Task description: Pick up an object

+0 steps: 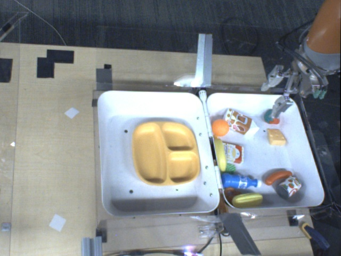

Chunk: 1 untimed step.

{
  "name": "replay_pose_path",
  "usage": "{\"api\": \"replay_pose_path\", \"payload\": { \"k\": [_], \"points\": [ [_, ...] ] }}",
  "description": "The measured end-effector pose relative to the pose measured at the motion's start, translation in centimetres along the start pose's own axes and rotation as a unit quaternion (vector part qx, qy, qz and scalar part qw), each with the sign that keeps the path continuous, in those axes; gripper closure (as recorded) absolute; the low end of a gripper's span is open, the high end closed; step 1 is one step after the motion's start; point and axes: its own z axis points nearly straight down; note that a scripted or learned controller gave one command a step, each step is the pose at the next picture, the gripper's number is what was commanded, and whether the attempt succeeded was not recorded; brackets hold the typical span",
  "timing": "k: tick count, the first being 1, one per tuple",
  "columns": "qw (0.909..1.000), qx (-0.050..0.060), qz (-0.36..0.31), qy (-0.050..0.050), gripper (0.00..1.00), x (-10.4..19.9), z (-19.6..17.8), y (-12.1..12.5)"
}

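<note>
Pale wooden bench (pixel 48 159), dark floor (pixel 133 9)

Viewed from one fixed camera above the counter (pixel 48 159), angled down on both bins, moderately far.

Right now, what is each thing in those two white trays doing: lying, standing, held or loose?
Yellow divided tray: lying flat in left bin, loose.
Orange ball: resting by right bin's left wall.
Small carton: lying on its side.
Blue bottle: lying down.
Yellow block: lying loose.
Gripper: low in right bin, over a small red-green thing.
</note>
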Motion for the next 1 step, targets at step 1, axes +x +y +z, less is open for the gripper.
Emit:
{"api": "replay_pose_path", "payload": {
  "k": [1],
  "points": [
    [0.9600,0.000,0.280,0.002,0.00,1.41,9.73,0.29]
  ]
}}
